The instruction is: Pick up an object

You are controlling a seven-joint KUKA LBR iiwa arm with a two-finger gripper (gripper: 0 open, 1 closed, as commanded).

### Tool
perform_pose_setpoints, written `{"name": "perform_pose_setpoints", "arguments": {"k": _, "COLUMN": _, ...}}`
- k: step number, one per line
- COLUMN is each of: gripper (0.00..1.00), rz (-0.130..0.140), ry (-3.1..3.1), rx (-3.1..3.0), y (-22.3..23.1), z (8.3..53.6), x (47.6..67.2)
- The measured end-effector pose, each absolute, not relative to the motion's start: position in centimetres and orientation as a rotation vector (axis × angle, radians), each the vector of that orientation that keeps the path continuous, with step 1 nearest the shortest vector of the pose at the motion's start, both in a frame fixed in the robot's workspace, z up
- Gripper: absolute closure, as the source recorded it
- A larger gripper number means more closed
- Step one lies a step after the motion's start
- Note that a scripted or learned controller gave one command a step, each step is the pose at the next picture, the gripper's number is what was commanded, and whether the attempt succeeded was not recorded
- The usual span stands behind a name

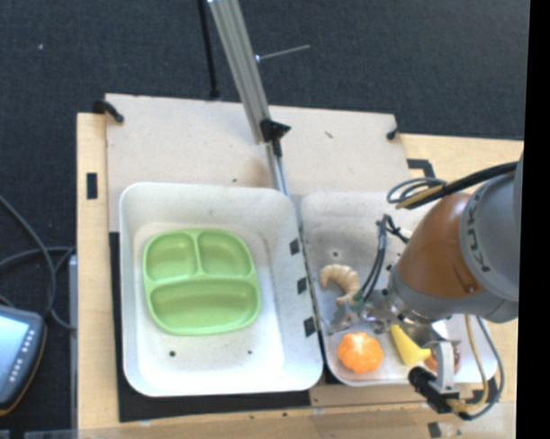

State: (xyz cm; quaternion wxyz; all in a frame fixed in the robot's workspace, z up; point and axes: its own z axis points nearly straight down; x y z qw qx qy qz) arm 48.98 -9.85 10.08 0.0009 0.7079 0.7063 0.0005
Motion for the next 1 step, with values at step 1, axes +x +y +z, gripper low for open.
{"name": "perform_pose_setpoints", "arguments": {"k": 1, "gripper": 0.00, "rz": 0.002, "ry": 2.214, "rx": 2.225, "y": -9.87, "z": 10.08, "x": 48.99}}
